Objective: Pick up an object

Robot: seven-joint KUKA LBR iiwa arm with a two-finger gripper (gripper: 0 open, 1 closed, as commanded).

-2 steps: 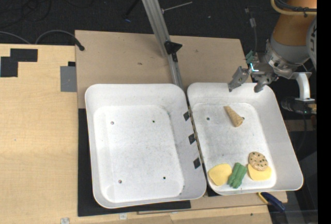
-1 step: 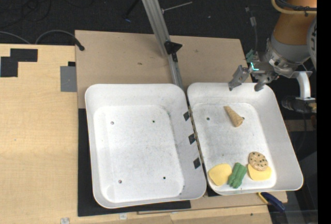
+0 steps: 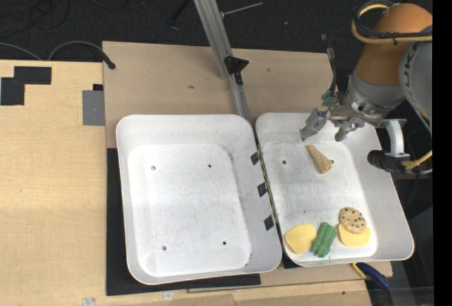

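My gripper [image 3: 326, 131] hangs over the far end of the right bin [image 3: 387, 232], its two grey fingers spread open with nothing between them. Just below and slightly left of the fingertips lies a tan cone-shaped object [image 3: 320, 157] on the bin floor. At the near end of the same bin sit a yellow piece [image 3: 300, 237], a green piece [image 3: 324, 238] and a round cookie-like piece [image 3: 352, 225] on a yellow base, close together.
The left bin [image 3: 134, 156] lies beside the right one, joined by black clips [image 3: 262, 189]. A slanted metal rail [image 3: 215, 32] rises behind the bins. The arm's orange band [image 3: 402, 20] is at the upper right.
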